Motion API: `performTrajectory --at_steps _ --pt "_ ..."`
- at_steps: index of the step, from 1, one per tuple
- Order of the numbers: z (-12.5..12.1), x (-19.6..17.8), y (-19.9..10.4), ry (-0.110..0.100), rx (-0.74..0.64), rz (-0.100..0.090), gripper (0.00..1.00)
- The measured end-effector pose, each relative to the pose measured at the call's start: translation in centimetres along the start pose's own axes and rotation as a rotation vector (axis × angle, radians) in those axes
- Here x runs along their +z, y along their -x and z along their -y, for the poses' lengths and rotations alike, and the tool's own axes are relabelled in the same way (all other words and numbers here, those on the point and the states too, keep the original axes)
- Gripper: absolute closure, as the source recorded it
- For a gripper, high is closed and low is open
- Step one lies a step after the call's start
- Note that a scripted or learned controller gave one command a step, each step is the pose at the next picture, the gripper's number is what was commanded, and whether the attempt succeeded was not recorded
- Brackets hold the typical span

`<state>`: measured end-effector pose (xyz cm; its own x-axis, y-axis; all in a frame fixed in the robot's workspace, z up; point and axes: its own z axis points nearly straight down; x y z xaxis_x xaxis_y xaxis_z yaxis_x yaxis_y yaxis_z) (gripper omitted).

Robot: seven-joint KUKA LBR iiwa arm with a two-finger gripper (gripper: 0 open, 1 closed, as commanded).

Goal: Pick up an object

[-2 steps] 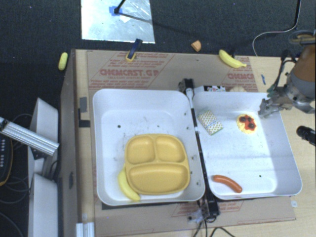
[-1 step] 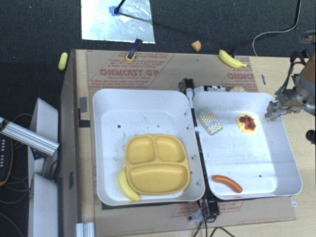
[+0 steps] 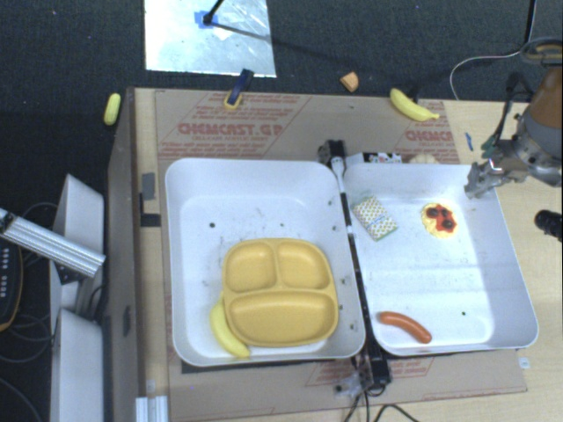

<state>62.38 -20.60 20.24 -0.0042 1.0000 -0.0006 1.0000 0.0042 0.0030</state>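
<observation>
The right bin (image 3: 493, 262) holds a small pizza slice (image 3: 439, 219), a pale patterned sponge block (image 3: 375, 217) and an orange hot dog (image 3: 405, 326). In the left bin (image 3: 189, 236) lies a yellow divided plate (image 3: 280, 290) with a banana (image 3: 227, 331) at its lower left side. My gripper (image 3: 482, 179) hangs at the right bin's upper right corner, above its rim, to the right of the pizza slice. Nothing shows between its fingers.
A second banana (image 3: 412, 105) and a small orange piece (image 3: 350, 82) lie behind the bins. A yellow item (image 3: 112, 108) sits off the bench's left corner. A silver sheet (image 3: 209, 25) lies on the dark floor. Cables run at the upper right.
</observation>
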Motion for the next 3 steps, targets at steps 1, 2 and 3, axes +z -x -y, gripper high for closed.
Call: performTrajectory --at_steps 1,2,3 --pt "2.5 -1.8 -4.3 0.0 -0.001 -0.001 1.0" --pt "2.5 -1.8 -4.3 0.0 0.0 0.0 0.0" --pt "-0.5 8.3 -0.7 -0.004 0.003 0.0 0.0"
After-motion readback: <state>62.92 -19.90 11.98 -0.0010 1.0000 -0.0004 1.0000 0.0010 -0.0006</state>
